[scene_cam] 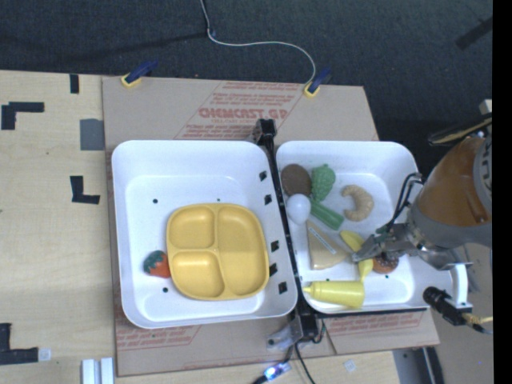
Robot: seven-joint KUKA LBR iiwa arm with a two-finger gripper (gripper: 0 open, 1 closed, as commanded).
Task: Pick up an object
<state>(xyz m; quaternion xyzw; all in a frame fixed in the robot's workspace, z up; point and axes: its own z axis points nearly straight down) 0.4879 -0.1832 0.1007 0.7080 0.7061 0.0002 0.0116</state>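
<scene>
Down in the right bin (400,162), the tool (374,249) sits low among toy food beside a yellow piece (351,240); whether it is open or grips anything cannot be told.

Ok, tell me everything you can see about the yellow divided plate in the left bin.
The yellow plate looks like smooth plastic, a rounded square with raised ridges splitting it into three compartments. It lies flat, right side up, slightly turned, in the left bin. A small red and green toy lies against its left edge.
</scene>
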